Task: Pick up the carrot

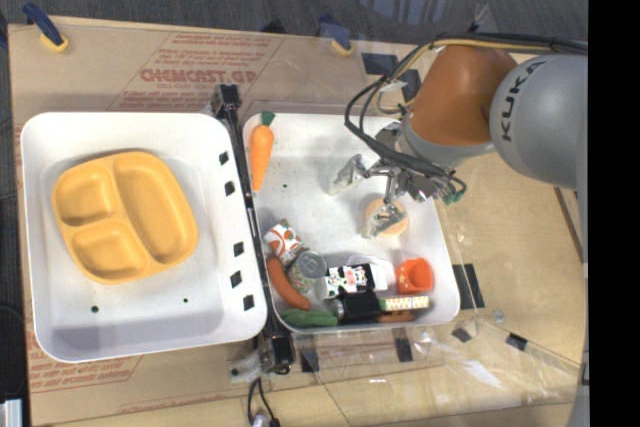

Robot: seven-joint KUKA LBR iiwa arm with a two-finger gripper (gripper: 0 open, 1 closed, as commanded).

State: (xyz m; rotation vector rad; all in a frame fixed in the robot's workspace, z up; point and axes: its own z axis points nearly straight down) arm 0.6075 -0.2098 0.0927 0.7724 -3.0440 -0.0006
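Currently, near to far. A cluster of clutter is seen along the near wall of the right bin (pixel 440 245): an orange cup (pixel 414 273), a black-and-white cow-patterned item (pixel 350 279), a dark box with a yellow label strip (pixel 385 305) (print too small to be read), a green vegetable (pixel 310 318), a red-orange sausage-shaped item (pixel 288 284), a metal can (pixel 310 266) and a small red-and-white patterned can (pixel 283 240).

The hand (pixel 372 197) is positioned over the middle of the right bin, right of centre, pointed down-left. Its fingers are seen spread apart, one tip (pixel 345 176) toward the far-left, the other (pixel 383 218) over a pale round peach-coloured object (pixel 394 224). Nothing is seen gripped between them. The arm (pixel 520 120) is brought in from the right; the orange band (pixel 455 97) sits above the wrist, with black cables looped over it. "KU" can be read on the grey link.

The carrot (pixel 260 151) is located in the far-left corner of the right bin, against the left wall, well apart from the hand. It is orange, with a green top at the far end and the tapered tip pointing near.

A yellow three-compartment tray (pixel 124 213) is held in the left bin (pixel 60 315).

On the brown sheet covering the desk (pixel 150 65), red print reading "CHEMCAST GP" is visible beyond the left bin. Blue clamps (pixel 44 25) are fixed at the far edge.
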